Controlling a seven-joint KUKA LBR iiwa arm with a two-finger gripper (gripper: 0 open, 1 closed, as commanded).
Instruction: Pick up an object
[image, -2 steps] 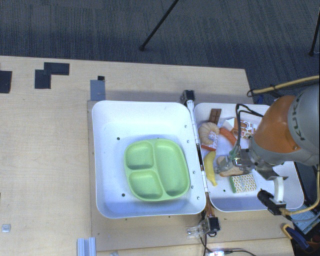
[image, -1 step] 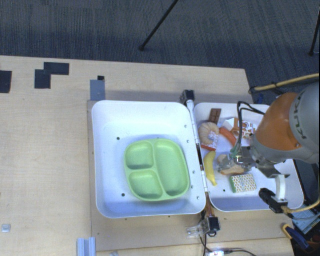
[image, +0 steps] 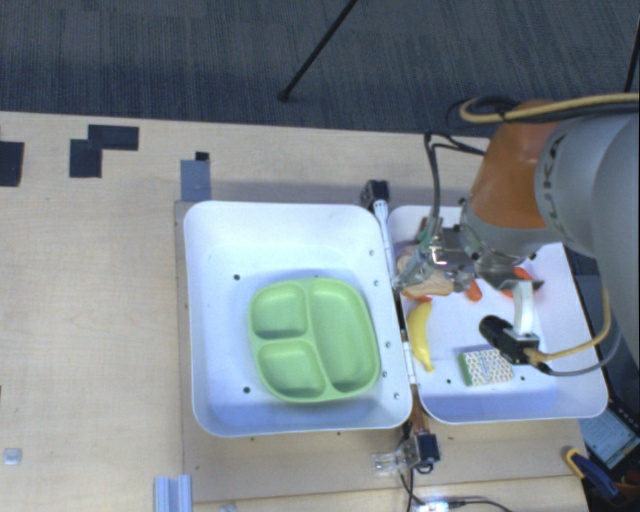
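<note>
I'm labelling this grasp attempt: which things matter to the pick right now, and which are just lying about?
In play: hand; tan item next to it; banana; right bin.
Lying about: green divided plate; left bin; dotted pad; orange piece.

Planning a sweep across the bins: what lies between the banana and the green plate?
In the camera view, only the bins' adjoining walls stand between the banana and the green plate; no other object lies on that stretch.
</note>
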